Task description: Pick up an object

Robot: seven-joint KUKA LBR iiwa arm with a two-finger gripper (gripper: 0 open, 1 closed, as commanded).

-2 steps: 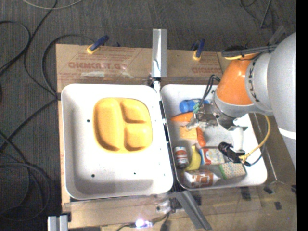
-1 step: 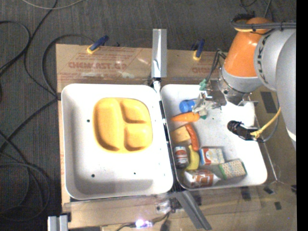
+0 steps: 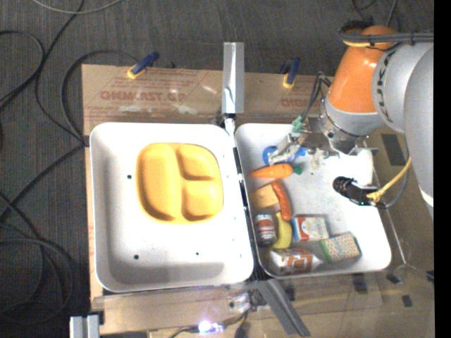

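The can (image 3: 292, 261) and small cartons (image 3: 310, 227) crowd the near edge of the right bin (image 3: 373, 255), well below my gripper (image 3: 292, 148). Just under my gripper lies the carrot (image 3: 272, 172), seemingly touching it, with something blue (image 3: 270, 153) beside it (too small to name). Whether I am clenched or released I cannot tell. I judge the grasp best made squarely across the carrot's middle, clear of the bin wall, then lifted straight up. The yellow tray (image 3: 180, 180) sits far left.
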